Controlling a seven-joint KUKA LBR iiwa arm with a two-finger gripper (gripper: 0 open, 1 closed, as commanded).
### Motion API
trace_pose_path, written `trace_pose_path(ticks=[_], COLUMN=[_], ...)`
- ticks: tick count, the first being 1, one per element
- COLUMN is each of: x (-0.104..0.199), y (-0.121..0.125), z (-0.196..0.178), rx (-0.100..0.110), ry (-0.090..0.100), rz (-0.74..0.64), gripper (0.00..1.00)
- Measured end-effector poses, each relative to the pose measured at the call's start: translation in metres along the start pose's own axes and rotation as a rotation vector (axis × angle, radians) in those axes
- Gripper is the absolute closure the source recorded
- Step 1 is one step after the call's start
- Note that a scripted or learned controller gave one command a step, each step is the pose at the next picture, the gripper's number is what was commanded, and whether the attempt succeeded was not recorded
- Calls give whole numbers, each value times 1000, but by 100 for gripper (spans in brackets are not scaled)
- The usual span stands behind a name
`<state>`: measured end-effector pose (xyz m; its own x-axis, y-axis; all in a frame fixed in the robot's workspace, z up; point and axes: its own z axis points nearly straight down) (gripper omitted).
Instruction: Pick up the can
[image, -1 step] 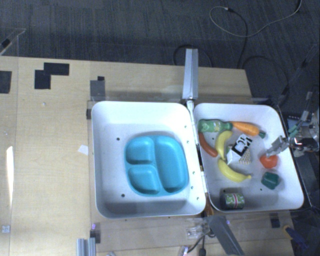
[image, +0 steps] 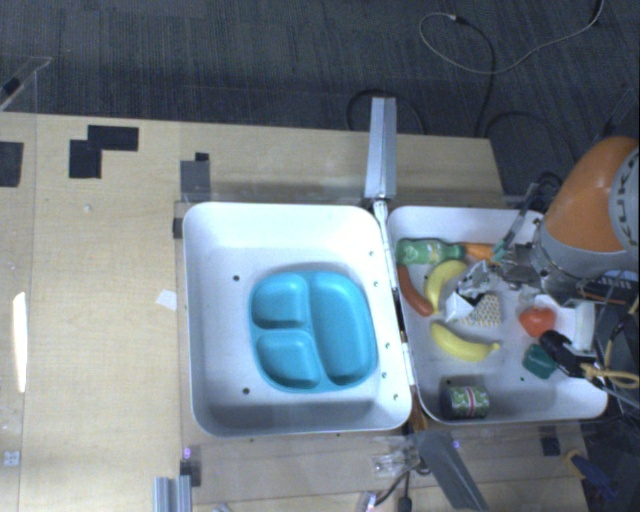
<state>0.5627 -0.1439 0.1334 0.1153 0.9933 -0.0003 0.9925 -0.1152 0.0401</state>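
Gripper (image: 487, 283) low in the right bin (image: 590, 405), among the toy food — whether it grips anything, cannot tell. Two bananas (image: 462, 342) just beside it, a red piece (image: 537, 320) to its right. The can (image: 466, 398) lies on its side near the bin's front wall, apart from the gripper. Left bin (image: 215, 300) holds a blue divided tray (image: 312, 330).

Can in the right bin, lying on its side.
You see the can (image: 466, 398), dark with a green and red label, resting near the bin's front wall, apart from the other items and just below a yellow banana.
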Motion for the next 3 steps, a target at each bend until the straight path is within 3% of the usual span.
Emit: trace_pose_path(ticks=[1,2,3], x=[-5,27,-23], y=[15,18,49], z=[6,13,39], rx=[-16,-20,13], ry=[0,-1,1], rz=[-1,-15,-81], gripper=[0,0,0])
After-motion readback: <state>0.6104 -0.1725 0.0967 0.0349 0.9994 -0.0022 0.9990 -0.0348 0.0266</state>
